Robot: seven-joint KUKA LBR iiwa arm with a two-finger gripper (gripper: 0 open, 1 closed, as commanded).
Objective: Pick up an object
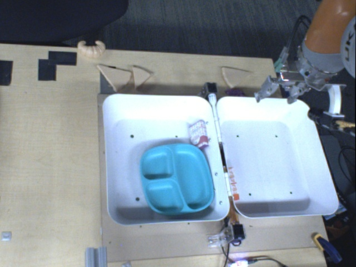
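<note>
In the left bin point(119, 149), a glossy teal three-compartment tray point(177, 178).

Light wooden bench point(50, 166) carries two shallow white bins, touching side by side: left bin point(119, 149), right bin point(267, 199). Small tan lump point(90, 49) near far edge. Black patches point(53, 63) at far left.

Two shallow bins, left point(119, 149) and right point(278, 149), both plain white plastic; bench top point(50, 166) pale tan wood with black square marks at far left. Sectioned plastic tray point(177, 178) is solid turquoise-blue; small crumpled packet point(198, 133) white with red print. Arm point(328, 24) shows orange band over grey wrist.
</note>
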